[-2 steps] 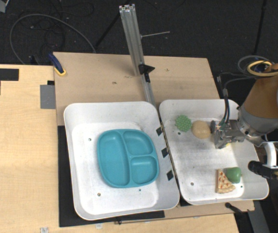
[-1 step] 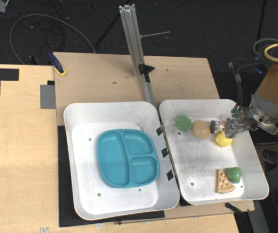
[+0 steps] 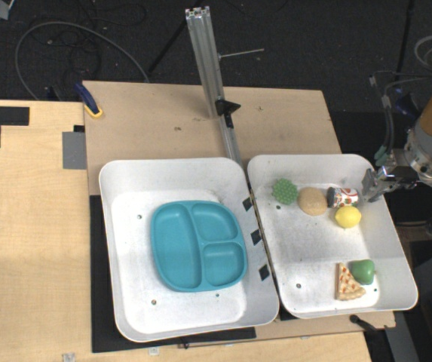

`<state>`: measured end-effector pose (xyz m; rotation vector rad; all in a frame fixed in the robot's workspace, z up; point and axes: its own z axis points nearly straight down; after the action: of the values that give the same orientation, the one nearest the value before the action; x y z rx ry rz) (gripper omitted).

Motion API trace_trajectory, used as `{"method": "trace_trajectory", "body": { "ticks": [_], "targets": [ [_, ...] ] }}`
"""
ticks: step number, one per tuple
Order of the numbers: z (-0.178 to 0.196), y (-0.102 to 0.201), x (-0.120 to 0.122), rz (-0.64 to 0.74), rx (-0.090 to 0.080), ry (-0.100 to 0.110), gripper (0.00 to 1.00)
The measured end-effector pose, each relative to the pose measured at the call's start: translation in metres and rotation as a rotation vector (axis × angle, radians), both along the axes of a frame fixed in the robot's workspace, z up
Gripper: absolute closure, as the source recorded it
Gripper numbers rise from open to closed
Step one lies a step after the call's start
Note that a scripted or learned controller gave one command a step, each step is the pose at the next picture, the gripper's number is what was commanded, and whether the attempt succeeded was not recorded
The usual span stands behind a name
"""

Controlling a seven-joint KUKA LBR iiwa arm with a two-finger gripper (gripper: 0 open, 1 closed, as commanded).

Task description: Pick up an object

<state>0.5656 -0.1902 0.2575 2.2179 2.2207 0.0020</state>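
The right bin (image 3: 306,277) holds a green bumpy ball (image 3: 284,191), a tan round bun (image 3: 313,200), a small red and white can (image 3: 345,197) and a yellow lemon (image 3: 347,216) in its upper part. A pizza slice (image 3: 346,283) and a green pepper-like piece (image 3: 363,271) lie near its lower right corner. My gripper (image 3: 373,183) hangs over the bin's upper right rim, just right of the can and above the lemon. Nothing shows between its fingers.
The left bin (image 3: 125,202) carries a teal divided plate (image 3: 198,243). An aluminium post (image 3: 209,74) rises behind the gap between the bins. Black clips (image 3: 255,236) sit along the seam. The wooden bench edge lies to the left.
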Motion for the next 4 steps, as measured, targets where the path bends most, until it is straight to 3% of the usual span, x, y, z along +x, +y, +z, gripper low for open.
{"method": "trace_trajectory", "body": {
  "ticks": [2, 4],
  "targets": [
    [0.006, 0.097, -0.025, 0.003, 0.004, 0.007, 1.00],
    [-0.024, 0.200, -0.035, 0.003, 0.003, 0.008, 1.00]
  ]
}}
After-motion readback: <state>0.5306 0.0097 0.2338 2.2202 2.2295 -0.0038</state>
